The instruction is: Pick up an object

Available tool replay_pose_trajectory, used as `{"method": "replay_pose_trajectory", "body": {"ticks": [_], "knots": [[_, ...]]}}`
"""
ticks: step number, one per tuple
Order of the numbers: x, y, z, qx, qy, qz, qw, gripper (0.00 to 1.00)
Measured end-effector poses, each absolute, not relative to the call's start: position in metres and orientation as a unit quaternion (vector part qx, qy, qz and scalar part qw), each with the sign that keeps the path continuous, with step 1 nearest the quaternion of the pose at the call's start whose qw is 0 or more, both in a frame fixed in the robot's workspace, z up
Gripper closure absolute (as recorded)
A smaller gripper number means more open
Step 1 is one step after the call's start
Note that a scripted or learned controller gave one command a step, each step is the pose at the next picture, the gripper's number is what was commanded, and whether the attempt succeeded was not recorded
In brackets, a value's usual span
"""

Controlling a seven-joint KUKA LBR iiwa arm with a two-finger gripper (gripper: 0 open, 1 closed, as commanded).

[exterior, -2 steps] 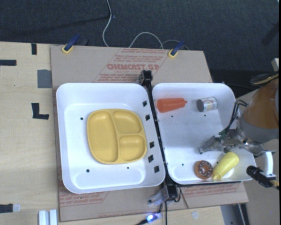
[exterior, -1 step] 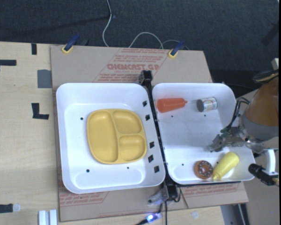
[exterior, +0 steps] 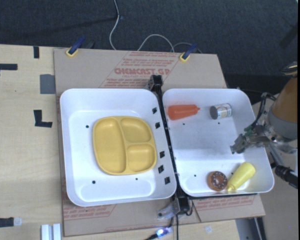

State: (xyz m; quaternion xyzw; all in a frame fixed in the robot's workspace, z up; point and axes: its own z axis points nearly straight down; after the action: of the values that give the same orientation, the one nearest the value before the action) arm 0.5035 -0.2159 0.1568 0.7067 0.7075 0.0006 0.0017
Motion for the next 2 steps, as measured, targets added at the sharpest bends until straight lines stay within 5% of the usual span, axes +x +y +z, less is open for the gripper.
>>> {"method": "replay_pose_trajectory", "body": {"ticks": [2], "knots": [[0.496, -0.219, 0.280, 0.707, 0.708, 0.0009, 0.003, 1.00]]}}
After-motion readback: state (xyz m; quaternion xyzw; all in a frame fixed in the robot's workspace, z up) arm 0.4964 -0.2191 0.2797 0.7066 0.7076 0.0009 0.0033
